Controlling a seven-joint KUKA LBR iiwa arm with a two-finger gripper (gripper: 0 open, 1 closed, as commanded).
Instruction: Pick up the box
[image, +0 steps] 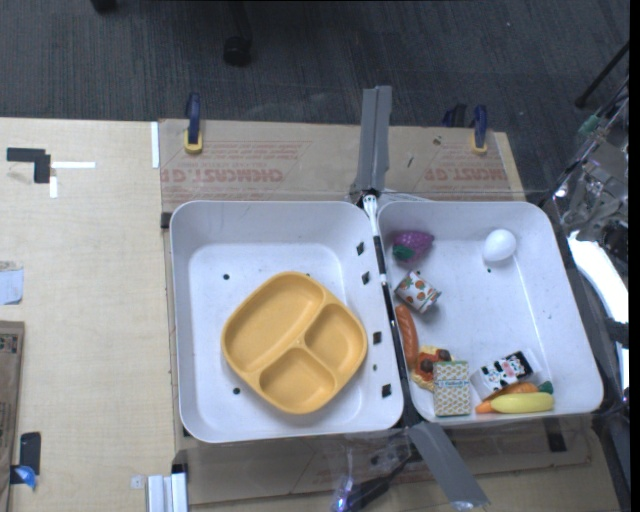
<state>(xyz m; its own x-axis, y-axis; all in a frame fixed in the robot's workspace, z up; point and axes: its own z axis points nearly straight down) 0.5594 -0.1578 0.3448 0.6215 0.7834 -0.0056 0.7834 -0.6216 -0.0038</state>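
the gripper (597, 150) sits at the right edge of the view, beyond the right bin (545, 300), too blurred to read its state. the box (451, 388), pale green, lies flat near that bin's front wall, touching a snack packet (430, 365) on its left and just beside a milk carton (503, 372). a straight-down approach with care for those neighbours looks wise. open floor lies mid-bin, between the white egg (498, 244) and the box.
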